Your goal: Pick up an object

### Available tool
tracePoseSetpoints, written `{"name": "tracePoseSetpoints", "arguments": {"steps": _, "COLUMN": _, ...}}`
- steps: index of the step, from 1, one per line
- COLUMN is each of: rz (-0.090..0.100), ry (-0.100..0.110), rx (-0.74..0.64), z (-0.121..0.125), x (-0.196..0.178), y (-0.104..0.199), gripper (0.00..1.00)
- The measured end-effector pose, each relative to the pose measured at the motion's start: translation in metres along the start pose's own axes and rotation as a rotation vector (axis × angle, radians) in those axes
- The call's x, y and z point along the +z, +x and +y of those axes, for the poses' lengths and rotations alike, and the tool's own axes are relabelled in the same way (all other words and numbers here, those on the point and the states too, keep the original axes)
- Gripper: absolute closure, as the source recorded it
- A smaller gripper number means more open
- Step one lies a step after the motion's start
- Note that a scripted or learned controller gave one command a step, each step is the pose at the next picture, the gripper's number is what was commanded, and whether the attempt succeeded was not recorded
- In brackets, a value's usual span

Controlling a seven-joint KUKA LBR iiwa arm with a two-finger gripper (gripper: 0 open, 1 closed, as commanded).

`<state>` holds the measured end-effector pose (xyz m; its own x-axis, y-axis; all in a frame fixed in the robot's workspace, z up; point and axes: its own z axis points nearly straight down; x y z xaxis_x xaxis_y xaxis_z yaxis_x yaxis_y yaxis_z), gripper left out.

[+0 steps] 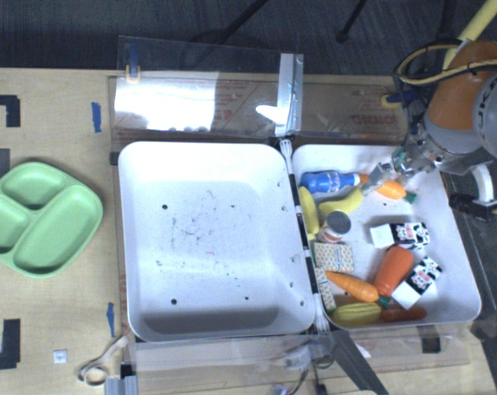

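Note:
The right bin (pixel 456 220) holds a heap of toy groceries. A blue bottle (pixel 327 180) lies at its back left, with a yellow banana (pixel 309 212) beside it along the left wall. A small orange piece (pixel 391 191) lies near the back. My gripper (pixel 397 169) hangs over the bin's back right, just above and beside that orange piece. Further forward lie a small round jar (pixel 337 223), a black-and-white cow-print box (pixel 411 234), a fat orange carrot (pixel 394 268), a thinner carrot (pixel 353 285) and a yellow piece (pixel 357 313).
The left bin (pixel 207 237) sits beside the right one, with a raised rim between them. A green divided plate (pixel 39 216) rests on the bench at far left. A clear panel (pixel 203 97) stands behind the bins. The grey and orange arm (pixel 466 97) fills the upper right.

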<state>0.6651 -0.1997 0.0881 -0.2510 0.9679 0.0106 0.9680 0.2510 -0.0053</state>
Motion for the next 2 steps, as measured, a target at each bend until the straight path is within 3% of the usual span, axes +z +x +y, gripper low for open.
{"name": "tracePoseSetpoints", "arguments": {"steps": 1, "rz": -0.002, "ry": -0.001, "rx": -0.005, "z": 0.001, "x": -0.008, "y": 0.002, "gripper": 1.0}}
{"name": "tracePoseSetpoints", "arguments": {"steps": 2, "rz": -0.012, "ry": -0.008, "rx": -0.062, "z": -0.012, "x": -0.099, "y": 0.051, "gripper": 1.0}}
